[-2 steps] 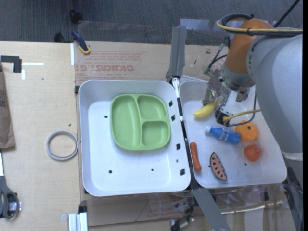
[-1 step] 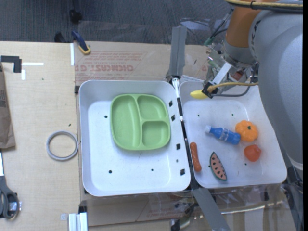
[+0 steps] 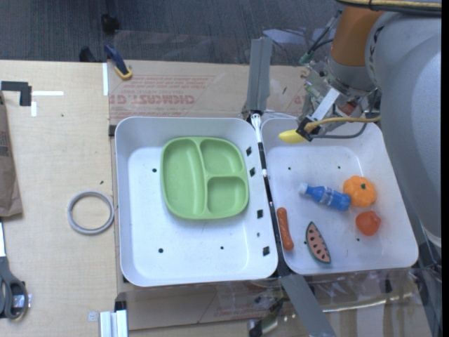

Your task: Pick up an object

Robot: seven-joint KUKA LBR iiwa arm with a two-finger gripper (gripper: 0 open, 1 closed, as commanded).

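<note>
Gripper (image 3: 307, 129) is clamped on a banana (image 3: 291, 136) (bin's (image 3: 393, 188) 11 o'clock corner), so only lifting clear remains.

1 fixed camera looks down at a slant from above the light wooden bench (image 3: 56, 160). It stands far enough back to take in both shallow white plastic bins, the left bin (image 3: 123, 209) and the right bin (image 3: 393, 244), with dark carpeted floor (image 3: 175, 12) beyond the bench's far edge. The grey arm with an orange band (image 3: 393, 41) enters at the top right corner.
</note>
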